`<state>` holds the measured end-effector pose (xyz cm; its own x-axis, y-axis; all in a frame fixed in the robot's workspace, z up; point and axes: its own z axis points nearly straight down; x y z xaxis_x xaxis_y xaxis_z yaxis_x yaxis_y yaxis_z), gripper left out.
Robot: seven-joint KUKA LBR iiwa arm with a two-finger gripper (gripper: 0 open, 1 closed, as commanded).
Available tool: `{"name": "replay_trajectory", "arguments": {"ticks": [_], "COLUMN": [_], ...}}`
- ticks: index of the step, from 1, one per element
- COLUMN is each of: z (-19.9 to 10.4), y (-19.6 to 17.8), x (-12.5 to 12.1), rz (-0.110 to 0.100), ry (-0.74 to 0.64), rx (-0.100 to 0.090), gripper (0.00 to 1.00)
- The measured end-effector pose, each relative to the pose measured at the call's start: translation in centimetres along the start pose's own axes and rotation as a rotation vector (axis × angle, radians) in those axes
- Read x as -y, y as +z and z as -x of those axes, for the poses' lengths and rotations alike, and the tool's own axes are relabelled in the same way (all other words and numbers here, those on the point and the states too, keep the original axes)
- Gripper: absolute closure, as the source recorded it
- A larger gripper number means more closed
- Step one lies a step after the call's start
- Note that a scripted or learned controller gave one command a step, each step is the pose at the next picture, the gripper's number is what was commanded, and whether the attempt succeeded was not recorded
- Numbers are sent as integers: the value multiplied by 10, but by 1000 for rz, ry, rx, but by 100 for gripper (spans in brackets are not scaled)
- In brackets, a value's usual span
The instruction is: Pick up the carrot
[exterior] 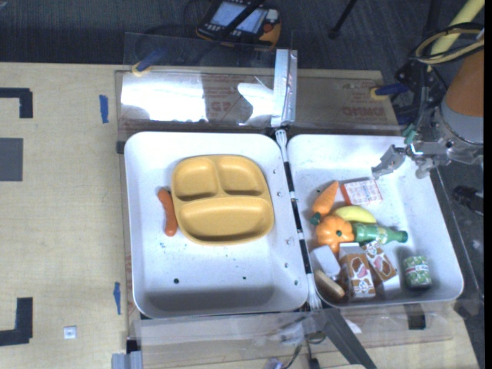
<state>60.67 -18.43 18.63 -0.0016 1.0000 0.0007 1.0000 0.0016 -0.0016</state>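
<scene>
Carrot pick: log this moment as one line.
carrot: right bin, among toys, untouched | claw: above bin's far right, apart from carrot | left bin: yellow plate

I see open floor in the far part of the right bin (442, 229); the carrot (326, 197) is crowded on its near side by the orange (334, 231), banana (355, 215) and bottle (378, 235).

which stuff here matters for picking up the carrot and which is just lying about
For the job:
- carrot, right bin
- gripper, above the right bin

Lying about:
- yellow plate, left bin
- sausage beside the plate
- banana
- orange
- green bottle
- green can
</scene>
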Motion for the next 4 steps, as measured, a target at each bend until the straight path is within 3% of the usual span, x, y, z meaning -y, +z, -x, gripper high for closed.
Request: {"name": "replay_trajectory", "arguments": {"ticks": [1,2,3,4], "z": [-59,-97,-122,-76], "y": [36,-66,2,100], "x": [23,36,42,64], "rz": [-4,5,0,4], "ry": [280,-113,-89,186], "rx": [-2,2,0,-1], "gripper": [0,0,0,0]}}
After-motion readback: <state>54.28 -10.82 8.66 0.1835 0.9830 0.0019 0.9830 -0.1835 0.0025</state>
